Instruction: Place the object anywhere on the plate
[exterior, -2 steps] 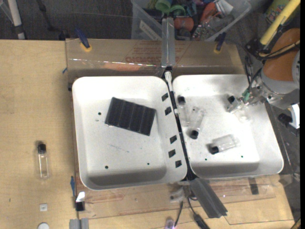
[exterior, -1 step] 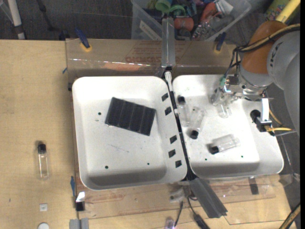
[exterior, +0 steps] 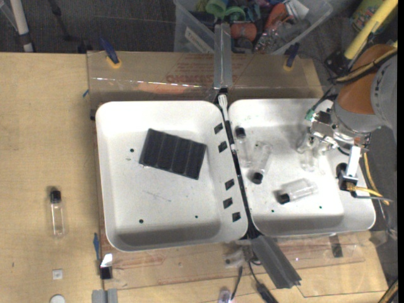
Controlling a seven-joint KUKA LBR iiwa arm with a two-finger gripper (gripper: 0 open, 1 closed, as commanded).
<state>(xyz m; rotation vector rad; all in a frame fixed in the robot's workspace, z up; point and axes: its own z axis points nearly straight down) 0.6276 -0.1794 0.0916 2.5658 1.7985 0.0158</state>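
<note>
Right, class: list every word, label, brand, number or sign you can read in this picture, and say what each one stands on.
No text can be read anywhere in this view.
The cardboard sheet behind the bins carries faint reddish print, too blurred to read.
The dark plate in the left bin shows ridges, no lettering.
The clear vials in the right bin show no legible labels.

One fixed camera looks down (slanted) over both bins (exterior: pixel 107 169).
</note>
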